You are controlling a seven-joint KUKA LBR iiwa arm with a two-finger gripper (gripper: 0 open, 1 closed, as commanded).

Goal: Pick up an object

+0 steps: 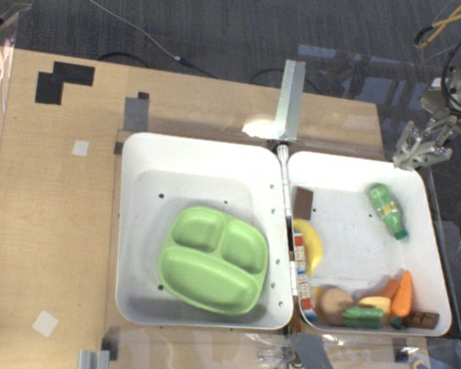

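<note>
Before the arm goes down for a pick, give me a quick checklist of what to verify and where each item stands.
1. Pincer carrying nothing: ok, nothing shows between its fingers.
2. Pincer over a target: not ok, it hangs at the right bin's far corner, by the rim.
3. Nearest target free: ok, green bottle lies alone.
4. Banana clear of the wall: not ok, it lies beside the divider.
5. Carrot separate: not ok, crowded among other items.

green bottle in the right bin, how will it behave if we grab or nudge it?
The green bottle lies on its side on the bare floor of the right bin, so a nudge will probably roll it. Its rounded, glossy-looking body may slip between fingers unless gripped across its width. It looks like a small plastic toy, so likely light and stiff.
</note>
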